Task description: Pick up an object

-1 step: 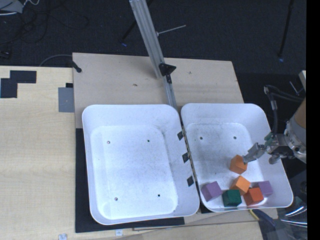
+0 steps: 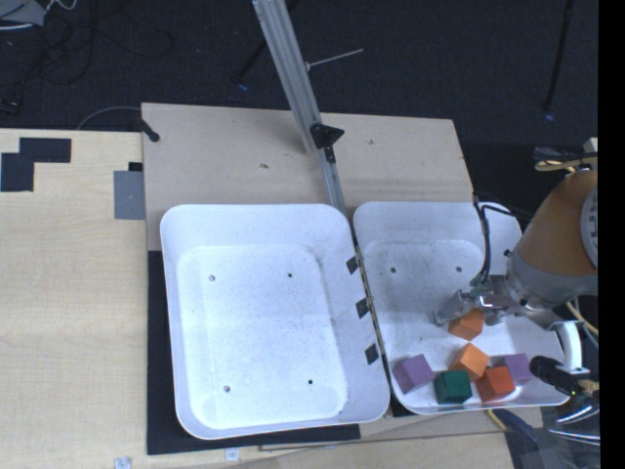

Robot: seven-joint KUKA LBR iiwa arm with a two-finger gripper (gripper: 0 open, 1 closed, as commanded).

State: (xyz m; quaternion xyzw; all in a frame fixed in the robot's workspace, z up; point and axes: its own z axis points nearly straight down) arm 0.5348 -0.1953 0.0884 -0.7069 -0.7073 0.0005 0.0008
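Observation:
My gripper (image 2: 470,313) is low over the right bin (image 2: 420,233), near its right side. A small orange block (image 2: 467,326) sits tilted between its fingers, and the gripper is shut on it. Along the bin's front edge lie a purple block (image 2: 412,370), a green block (image 2: 452,387), a second orange block (image 2: 474,359), a red block (image 2: 496,382) and another purple block (image 2: 518,366). The arm's grey and orange wrist (image 2: 557,247) covers the bin's right rim.
The left bin (image 2: 254,225) stands beside the right one, joined by black clips (image 2: 361,307). A slanted metal rail (image 2: 293,76) rises behind the bins. A black cable (image 2: 482,233) hangs over the right bin's back corner.

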